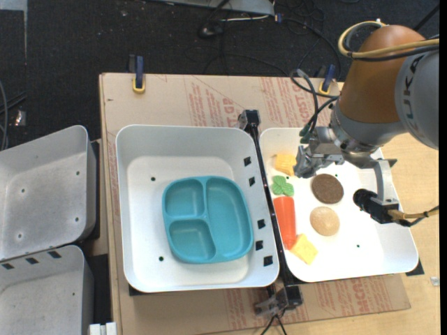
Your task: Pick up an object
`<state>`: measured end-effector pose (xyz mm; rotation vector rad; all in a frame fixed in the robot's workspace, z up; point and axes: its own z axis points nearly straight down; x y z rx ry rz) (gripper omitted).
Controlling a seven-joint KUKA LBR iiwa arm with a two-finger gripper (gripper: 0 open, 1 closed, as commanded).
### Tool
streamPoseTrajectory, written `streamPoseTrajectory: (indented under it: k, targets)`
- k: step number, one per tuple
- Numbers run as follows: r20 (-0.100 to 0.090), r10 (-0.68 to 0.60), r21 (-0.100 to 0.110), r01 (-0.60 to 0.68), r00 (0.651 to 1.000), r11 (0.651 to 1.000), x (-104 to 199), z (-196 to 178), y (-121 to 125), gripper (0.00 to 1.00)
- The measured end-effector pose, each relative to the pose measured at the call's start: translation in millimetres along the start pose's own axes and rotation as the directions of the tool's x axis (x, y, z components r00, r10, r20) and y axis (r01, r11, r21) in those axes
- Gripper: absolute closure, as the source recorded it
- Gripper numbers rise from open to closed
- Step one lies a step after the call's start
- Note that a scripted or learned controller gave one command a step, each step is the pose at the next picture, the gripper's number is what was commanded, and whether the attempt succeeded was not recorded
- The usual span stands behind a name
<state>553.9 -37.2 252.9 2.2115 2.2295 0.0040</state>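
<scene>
The right bin [391,257] holds several toy foods: a yellow piece [284,163] at the back left, a green leafy piece [282,185], an orange carrot [285,218], a yellow wedge [304,249], a dark brown disc [327,188] and a tan disc [325,221]. My gripper [307,165] hangs low over the back of this bin, just right of the yellow piece and just behind the dark brown disc. Nothing shows between its fingers.
The left bin [133,187] holds a teal divided tray [207,218]. A black divider [262,180] runs between the bins. A black camera mount [374,204] sticks out over the right bin. Grey lids [42,187] lie off the bench at the left.
</scene>
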Motion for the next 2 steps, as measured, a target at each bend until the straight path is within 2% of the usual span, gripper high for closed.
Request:
streamPoseTrajectory:
  k: [2]
  targets:
    - [0.000,0.000,0.000,0.000,1.000,1.000,109,-5,39,1.00]
